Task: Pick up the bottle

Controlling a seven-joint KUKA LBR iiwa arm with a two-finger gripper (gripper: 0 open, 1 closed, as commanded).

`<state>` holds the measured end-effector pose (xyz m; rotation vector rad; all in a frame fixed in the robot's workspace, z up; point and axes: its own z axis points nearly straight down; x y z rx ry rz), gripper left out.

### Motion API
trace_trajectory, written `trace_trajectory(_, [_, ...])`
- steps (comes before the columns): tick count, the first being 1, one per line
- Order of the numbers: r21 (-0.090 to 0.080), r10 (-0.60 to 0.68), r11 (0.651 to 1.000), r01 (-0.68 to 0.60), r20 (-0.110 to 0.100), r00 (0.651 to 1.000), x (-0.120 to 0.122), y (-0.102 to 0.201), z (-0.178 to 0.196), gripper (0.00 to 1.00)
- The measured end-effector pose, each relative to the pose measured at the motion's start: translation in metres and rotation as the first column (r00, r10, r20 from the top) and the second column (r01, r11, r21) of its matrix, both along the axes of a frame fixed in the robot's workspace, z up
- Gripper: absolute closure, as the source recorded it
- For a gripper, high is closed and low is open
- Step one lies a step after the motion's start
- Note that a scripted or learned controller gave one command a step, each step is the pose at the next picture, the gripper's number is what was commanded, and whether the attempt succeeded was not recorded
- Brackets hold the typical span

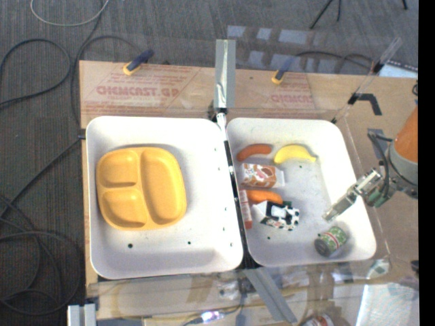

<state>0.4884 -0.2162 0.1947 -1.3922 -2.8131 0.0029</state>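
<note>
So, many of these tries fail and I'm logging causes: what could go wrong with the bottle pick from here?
1. The bottle lies against the right bin's left wall, leaving little room on that side.
2. The carrot and cow toy crowd it, so one could get nudged or grabbed.
3. The gripper sits across the bin near the can.

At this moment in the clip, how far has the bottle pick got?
Nothing looks done yet: the bottle lies along the left wall of the right bin, untouched. In hand: the gripper is over the bin's right side, nearer the green can than the bottle, with nothing between its fingers. Left: cross to the bottle, grasp it and lift.
</note>
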Motion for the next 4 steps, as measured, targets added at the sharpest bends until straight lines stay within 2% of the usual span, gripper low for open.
trace_trajectory(1, [-0.002, 0.211, 0.977, -0.211, 0.007, 0.977, -0.002, -0.007, -0.107, 0.00])
trace_trajectory(2, [-0.003, 0.210, 0.978, -0.210, 0.016, 0.978, 0.002, -0.006, -0.098, 1.00])
trace_trajectory(4, [0.007, 0.211, 0.977, -0.212, 0.014, 0.977, 0.003, 0.000, -0.085, 1.00])
